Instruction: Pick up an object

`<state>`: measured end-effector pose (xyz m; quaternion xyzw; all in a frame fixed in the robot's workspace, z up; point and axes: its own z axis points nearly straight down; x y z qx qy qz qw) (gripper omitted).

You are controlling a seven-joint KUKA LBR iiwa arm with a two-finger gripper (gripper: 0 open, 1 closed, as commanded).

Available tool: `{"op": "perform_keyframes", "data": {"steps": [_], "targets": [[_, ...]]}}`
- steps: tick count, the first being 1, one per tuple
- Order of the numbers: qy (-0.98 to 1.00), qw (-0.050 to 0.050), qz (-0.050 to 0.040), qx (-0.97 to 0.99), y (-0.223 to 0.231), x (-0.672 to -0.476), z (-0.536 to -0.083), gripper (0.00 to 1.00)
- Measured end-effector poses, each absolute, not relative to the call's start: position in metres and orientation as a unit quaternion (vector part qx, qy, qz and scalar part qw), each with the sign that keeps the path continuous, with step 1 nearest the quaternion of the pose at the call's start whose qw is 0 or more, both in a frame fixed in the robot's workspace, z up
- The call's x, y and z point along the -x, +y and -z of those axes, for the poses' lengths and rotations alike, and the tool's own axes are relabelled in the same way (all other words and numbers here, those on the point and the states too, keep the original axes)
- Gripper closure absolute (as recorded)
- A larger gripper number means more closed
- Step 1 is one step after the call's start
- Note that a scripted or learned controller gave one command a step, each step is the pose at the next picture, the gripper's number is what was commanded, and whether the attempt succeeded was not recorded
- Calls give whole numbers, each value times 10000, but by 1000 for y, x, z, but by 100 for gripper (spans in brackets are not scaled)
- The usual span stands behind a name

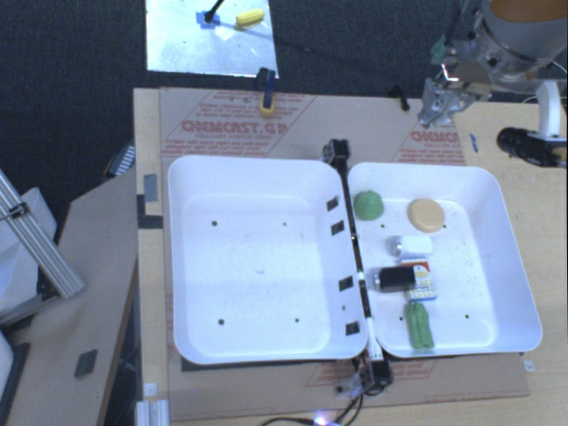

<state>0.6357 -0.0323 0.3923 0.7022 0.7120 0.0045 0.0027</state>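
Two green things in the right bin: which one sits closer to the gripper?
The round green ball, at the bin's far left corner beside the tan disc. The long green piece lies at the near edge, farther from the gripper.

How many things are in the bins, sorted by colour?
Green: 2, the green ball and the long green thing
Tan: 1, the tan disc
White: 1, the white block
Black: 1, the black block
Total: 5

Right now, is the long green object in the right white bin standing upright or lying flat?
Lying flat. The long green object rests lengthwise on the floor of the right white bin, near its front edge, just below the black rectangular item.
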Motion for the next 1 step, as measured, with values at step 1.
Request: {"op": "perform_keyframes", "data": {"steps": [1], "targets": [[7109, 14, -28, -7033, 25, -650, -410, 100]]}}
